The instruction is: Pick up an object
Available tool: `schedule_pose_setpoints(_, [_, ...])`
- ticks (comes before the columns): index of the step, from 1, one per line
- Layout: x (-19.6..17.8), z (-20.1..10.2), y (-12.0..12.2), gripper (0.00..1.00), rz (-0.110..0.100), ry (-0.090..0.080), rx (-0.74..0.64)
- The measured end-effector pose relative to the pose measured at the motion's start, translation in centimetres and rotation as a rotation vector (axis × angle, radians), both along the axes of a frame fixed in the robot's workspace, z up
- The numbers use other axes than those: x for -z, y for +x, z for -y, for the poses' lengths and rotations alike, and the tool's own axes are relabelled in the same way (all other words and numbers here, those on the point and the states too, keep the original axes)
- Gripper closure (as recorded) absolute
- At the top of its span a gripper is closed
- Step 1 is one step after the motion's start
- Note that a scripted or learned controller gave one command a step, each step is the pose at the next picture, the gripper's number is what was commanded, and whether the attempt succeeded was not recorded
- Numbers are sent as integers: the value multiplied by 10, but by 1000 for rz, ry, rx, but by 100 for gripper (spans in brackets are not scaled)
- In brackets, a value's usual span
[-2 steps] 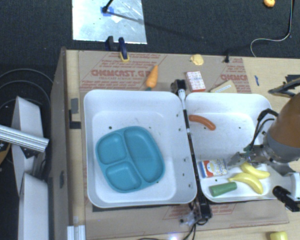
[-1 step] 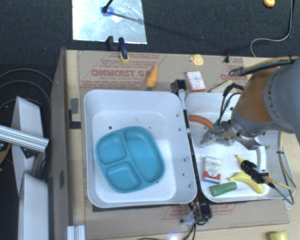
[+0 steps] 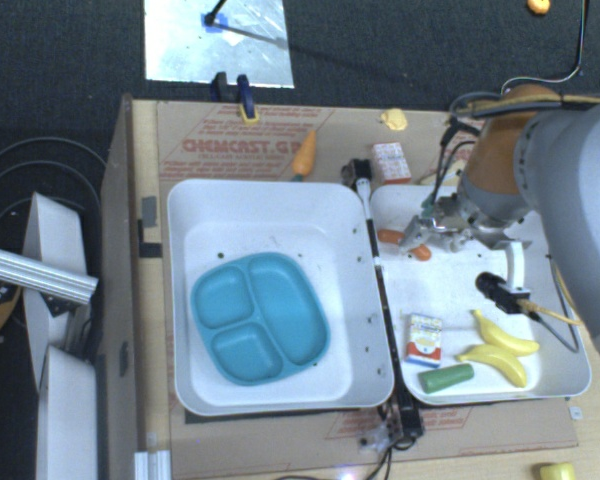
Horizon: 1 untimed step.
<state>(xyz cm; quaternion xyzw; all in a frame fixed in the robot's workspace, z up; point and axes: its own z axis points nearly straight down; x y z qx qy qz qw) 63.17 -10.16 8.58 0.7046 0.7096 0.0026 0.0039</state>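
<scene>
The gripper (image 3: 420,236) hovers over a small orange object (image 3: 421,253) in the right bin (image 3: 580,373); jaws state cannot be determined. Nearby: smooth curved banana (image 3: 502,352), green cylinder (image 3: 446,376), printed carton (image 3: 425,339).

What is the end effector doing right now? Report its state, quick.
End effector: low in the right bin, over a small orange object; open or shut cannot be told, and no grasp is visible.

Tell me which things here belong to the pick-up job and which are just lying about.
Job: end effector, orange piece under it, bananas, green block, small carton, right bin.

Lying about: blue divided tray, left bin, carrot outside.
</scene>
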Motion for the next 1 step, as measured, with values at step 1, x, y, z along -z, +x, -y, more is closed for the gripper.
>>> schedule_pose_setpoints(1, [0,5,23,0,-4,1,0])
